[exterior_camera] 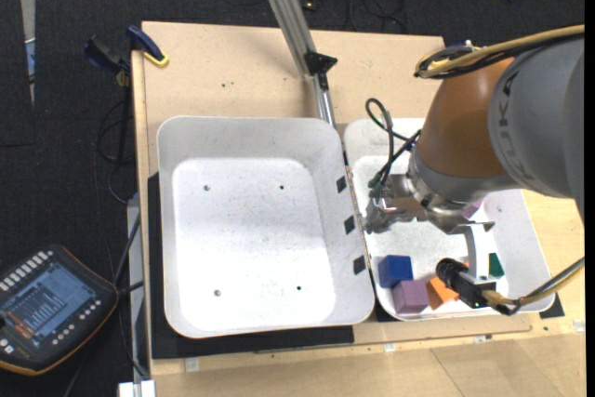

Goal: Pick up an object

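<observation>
Resting in right bin [522, 235]: blue cube [395, 270], purple cube [410, 296].

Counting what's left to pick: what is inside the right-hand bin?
A blue cube, a purple block, an orange piece and something green. The arm covers the far half of the right-hand bin.

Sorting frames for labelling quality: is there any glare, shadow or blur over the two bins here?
Camera view: the lighting is soft and even. The left bin is bright white, but its speckles still read, so there is no blown glare. The arm looms near the lens, slightly soft, and covers part of the right bin. The blue cube, purple block and orange block read clearly by colour.
</observation>
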### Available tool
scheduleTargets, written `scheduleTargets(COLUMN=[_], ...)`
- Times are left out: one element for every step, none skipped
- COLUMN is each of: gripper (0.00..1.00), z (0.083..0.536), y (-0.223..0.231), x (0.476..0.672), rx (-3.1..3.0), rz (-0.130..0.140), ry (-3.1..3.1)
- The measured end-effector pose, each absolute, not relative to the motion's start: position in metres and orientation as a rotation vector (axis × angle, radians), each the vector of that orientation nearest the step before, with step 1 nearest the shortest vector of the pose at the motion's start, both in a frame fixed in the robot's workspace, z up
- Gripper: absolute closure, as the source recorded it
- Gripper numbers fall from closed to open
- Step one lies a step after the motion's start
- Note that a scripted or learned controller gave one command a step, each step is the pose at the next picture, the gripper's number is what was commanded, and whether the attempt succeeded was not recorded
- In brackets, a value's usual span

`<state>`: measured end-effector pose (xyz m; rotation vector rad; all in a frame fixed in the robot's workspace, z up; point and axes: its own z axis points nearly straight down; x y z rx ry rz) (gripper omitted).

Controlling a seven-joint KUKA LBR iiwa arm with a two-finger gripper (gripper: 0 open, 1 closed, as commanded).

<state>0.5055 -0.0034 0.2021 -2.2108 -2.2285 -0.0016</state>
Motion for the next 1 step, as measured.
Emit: scheduleTargets(gripper=[1.00], z=[0.2150], y=[0.0501], x=[0.5156], rx=[-2.212], rz=[-0.003], ry=[-2.230])
